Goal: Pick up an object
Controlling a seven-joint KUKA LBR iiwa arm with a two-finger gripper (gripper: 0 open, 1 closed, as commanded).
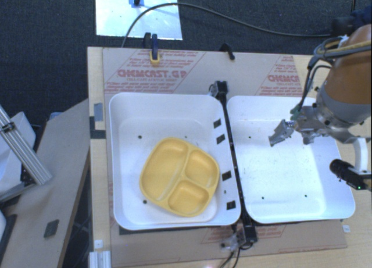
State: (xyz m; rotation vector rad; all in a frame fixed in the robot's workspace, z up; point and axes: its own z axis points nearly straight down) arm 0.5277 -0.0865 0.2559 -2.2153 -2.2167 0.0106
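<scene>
Nearest the camera, the front edge of the counter (174, 243) carries a printed protective sheet, and a small black clamp (243, 239) sits at the junction of the two bins.

Left bin (125, 145): a shallow white tray holding a yellow divided plate (179, 175). The plate has three compartments and lies flat, rotated at an angle, in the near half of this bin, towards the central divider. Its near rim rests close to the bin's front wall.

Right bin (273, 203): a shallow white tray whose floor shows scattered dark specks. The two bins meet along a black central seam (226, 150) bearing several dark tabs.

The gripper (282, 133) hangs over the far half of the right bin, with a grey finger (279, 135) pointing towards the seam. Whether the fingers are spread or closed cannot be told from this angle; nothing is seen between them. The yellow divided plate lies well apart from the fingers, in the other bin, across the seam and nearer the camera.

The arm (349, 81) enters from the right, with its orange band above the grey wrist and cables looping beside it. A black fitting (347, 174) projects at the right bin's outer edge.

Farther back, a yellow-tipped clamp (154, 49) grips the counter's rear edge. Beyond it, a pale square sheet (138, 5) lies on dark carpet, crossed by a black cable (232, 20).
</scene>
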